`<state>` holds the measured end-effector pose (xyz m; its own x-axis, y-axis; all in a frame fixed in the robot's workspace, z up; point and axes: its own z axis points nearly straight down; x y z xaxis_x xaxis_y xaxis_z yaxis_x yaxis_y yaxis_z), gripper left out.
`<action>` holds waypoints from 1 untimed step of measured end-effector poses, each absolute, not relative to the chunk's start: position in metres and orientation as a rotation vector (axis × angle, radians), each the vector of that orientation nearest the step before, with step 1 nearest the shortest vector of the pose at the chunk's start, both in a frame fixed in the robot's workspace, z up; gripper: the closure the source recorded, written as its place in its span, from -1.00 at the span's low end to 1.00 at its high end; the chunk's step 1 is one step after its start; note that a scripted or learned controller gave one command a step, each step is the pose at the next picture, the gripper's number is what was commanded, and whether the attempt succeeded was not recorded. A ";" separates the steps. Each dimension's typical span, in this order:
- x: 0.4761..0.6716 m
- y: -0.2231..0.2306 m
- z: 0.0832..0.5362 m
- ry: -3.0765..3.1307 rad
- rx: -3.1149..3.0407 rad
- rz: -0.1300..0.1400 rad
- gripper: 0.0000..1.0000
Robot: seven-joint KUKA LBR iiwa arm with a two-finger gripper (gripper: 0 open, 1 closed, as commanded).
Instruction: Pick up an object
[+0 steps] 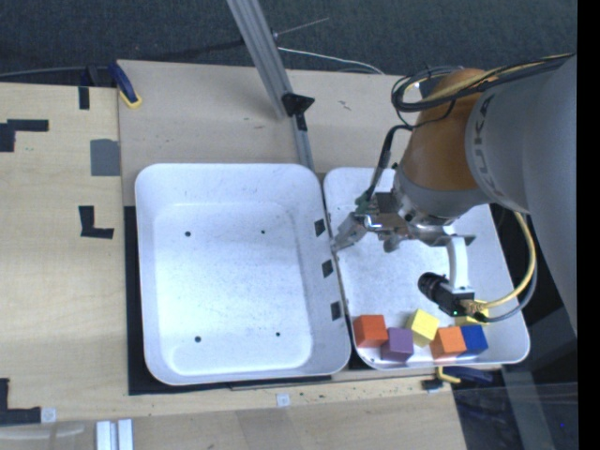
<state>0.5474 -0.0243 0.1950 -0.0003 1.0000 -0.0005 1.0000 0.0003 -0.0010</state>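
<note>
We log: two-finger metal gripper (361, 230) at right white plastic bin (502, 251) left wall, jaw state unreadable. Small coloured foam blocks (412, 334) cluster along front edge. Risk we judge: tight packing, fingers jam.

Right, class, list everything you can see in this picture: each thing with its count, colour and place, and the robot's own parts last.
Left bin: one, white, on the bench's middle.
Right bin: one, white, touching the left bin's right side.
Orange blocks: two, one at the right bin's near left, one near its right corner.
Purple block: one, beside the left orange block.
Yellow block: one, between purple and the right orange block.
Blue block: one, against the right orange block.
Metal pole: one, grey, slanting in from the top.
Black tape marks: several, on the wooden bench at left.
Arm: one, grey with orange band, over the right bin.
Gripper: one, above the right bin's left edge, away from the blocks.
</note>
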 end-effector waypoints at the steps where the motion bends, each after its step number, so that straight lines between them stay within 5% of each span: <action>1: 0.549 -0.078 0.192 -2.217 -2.227 0.006 -1.00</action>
